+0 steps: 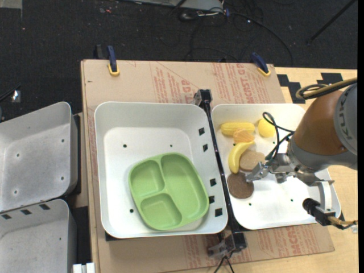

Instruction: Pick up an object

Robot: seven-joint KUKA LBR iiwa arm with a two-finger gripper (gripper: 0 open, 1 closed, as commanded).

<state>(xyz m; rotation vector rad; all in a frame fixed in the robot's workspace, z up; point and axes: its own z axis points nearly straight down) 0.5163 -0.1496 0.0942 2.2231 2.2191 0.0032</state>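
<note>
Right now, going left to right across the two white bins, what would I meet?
Green divided tray → dark brown disc → claw → small yellow fruit → orange band on the arm.

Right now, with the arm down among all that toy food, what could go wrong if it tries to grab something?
The food is crowded: the banana, tan cookie and brown cookie touch or overlap, so the claw might knock one aside or catch two at once. The cookies lie flat on the bin floor, leaving little to pinch, so a grab could slip off. The arm's dangling cable hangs over the lemon and could snag.
</note>
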